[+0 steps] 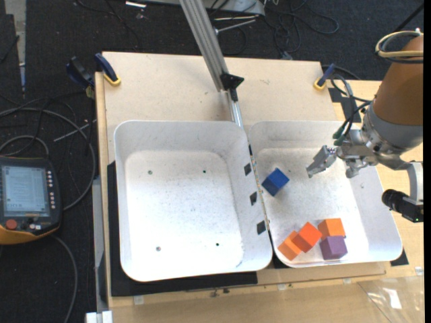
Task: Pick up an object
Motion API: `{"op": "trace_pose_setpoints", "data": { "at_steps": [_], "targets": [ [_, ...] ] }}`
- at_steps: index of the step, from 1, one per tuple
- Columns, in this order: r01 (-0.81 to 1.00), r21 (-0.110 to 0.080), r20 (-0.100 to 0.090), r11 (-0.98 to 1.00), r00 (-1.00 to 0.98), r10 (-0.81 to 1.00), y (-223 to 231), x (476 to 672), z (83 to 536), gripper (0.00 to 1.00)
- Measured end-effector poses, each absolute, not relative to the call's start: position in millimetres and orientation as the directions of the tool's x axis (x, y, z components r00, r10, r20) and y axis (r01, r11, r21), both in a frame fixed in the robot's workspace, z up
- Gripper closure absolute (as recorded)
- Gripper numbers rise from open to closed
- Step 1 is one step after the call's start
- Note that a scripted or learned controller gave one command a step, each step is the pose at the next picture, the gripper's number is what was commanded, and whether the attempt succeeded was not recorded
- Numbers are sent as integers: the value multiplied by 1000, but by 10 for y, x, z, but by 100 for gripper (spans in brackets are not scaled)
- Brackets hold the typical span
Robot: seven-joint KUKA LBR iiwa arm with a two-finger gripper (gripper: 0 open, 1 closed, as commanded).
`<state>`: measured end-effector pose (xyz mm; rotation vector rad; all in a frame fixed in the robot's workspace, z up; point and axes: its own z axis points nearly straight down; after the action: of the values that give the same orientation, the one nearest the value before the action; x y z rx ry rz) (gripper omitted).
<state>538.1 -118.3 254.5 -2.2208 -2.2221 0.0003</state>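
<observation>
In the right bin [377,207] a blue cube [275,182] lies near the left wall. A cluster at the front holds orange blocks [300,241], another orange block [331,228] and a purple block [333,247]. My gripper [337,162] hangs over the bin's upper middle, right of the blue cube and above the cluster. Its fingers [320,161] are spread apart with nothing between them.
The left bin [135,147] sits beside the right one, sharing a dividing wall with black clips. A metal pole [205,36] slants in from the top to the bins' back edge. Clamps and cables lie around the wooden bench; a pendant sits at the far left.
</observation>
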Motion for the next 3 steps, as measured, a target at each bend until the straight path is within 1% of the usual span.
{"op": "trace_pose_setpoints", "data": {
  "at_steps": [1,2,3],
  "targets": [
    [1000,-8,3,4,-4,1000,-834,5164,1917,0],
    [1000,4,2,9,-9,1000,-257,5733,1954,0],
    [1000,-4,-2,-6,6,1000,-759,5066,1951,0]
  ]
}}
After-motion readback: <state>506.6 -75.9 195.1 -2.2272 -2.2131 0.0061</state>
